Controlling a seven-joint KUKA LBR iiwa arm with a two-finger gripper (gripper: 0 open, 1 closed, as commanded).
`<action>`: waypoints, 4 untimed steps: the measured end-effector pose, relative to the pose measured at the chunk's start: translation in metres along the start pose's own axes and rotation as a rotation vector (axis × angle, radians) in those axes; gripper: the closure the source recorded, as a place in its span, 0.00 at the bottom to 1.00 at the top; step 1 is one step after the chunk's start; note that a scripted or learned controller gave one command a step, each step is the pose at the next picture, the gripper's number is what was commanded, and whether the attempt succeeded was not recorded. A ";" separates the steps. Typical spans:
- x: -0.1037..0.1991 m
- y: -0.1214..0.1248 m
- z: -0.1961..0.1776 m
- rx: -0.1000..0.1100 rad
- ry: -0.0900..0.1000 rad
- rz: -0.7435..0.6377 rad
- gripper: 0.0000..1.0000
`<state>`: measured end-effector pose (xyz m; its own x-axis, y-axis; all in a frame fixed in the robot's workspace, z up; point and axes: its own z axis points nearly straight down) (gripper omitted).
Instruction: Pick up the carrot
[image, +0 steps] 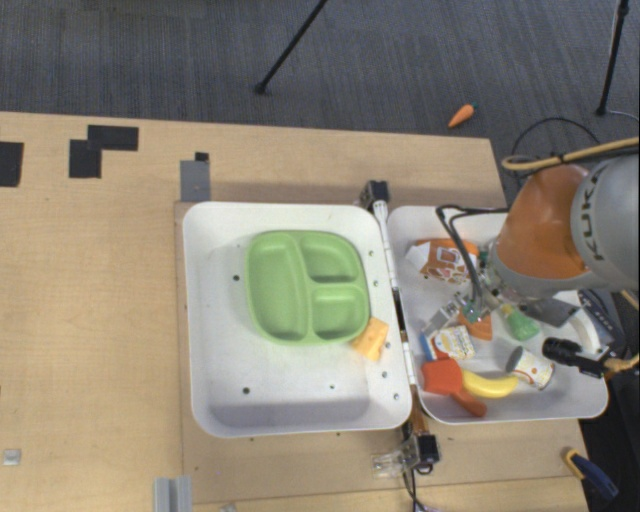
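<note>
An orange piece that looks like the carrot (480, 327) lies in the right bin (590, 405), partly hidden under the gripper (472, 308). The gripper hangs low over the middle of that bin, right above the orange piece, with the orange-banded wrist (540, 230) behind it. Whether anything is held is hidden by the wrist. A second small orange carrot-like shape (460, 115) lies on the grey floor beyond the bench.
The right bin also holds a snack packet (440, 258), a small carton (455, 344), a green item (522, 326), a banana (492, 383), a red item (442, 377) and a white cup (537, 373). The left bin (215, 390) holds a green divided plate (305, 287) and a yellow wedge (373, 339).
</note>
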<state>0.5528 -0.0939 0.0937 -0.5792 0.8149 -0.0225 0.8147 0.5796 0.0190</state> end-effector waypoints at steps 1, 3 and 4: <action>-0.020 0.008 -0.014 0.015 0.020 -0.100 0.00; 0.030 -0.026 -0.002 -0.009 -0.008 -0.577 0.00; 0.006 0.021 -0.092 0.005 0.023 -0.804 0.00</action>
<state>0.5639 -0.0756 0.1856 -0.9889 0.1483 -0.0070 0.1483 0.9889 0.0012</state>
